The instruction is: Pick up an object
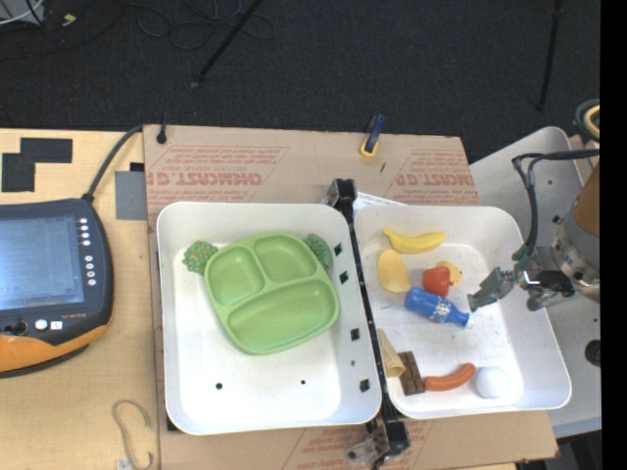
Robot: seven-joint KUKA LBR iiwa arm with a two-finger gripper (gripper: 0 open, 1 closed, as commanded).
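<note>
Grey two-finger end effector (487, 292), aperture indiscernible, poised beside the blue plastic bottle (436, 307) in the right white bin (534, 355), likely targeting it.

We see the dark metal tool (487, 293) with a dull sheen. Just beside it lies a glossy blue plastic bottle (436, 308), and past that a smooth yellow plastic banana (414, 240) and a shiny red plastic toy (438, 280). The shallow white plastic bin (534, 346) beneath the tool looks smooth but scuffed with grey marks. Further off from the tool, a matt green plastic divided tray (274, 292) sits in a second smooth white plastic bin (186, 360). Both bins rest on rough brown printed cardboard (255, 169) over the pale wooden table (59, 380).
</note>
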